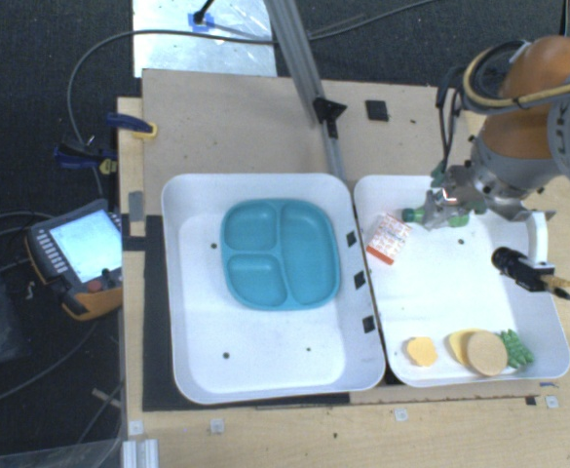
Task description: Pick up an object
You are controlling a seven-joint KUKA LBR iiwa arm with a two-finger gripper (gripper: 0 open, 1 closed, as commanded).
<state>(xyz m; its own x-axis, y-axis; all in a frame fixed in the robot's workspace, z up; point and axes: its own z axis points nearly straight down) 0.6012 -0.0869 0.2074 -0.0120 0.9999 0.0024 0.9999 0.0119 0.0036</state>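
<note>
My gripper [438, 213], grip state unclear, hovers by the right bin's [460, 291] back edge; next I'd lower onto the packet [386, 238].

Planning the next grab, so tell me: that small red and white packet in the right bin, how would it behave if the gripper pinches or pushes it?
The red and white packet looks thin and flat, so probably light and likely to slide on the smooth right bin floor. It looks like a soft wrapper, so it may crumple.
</note>
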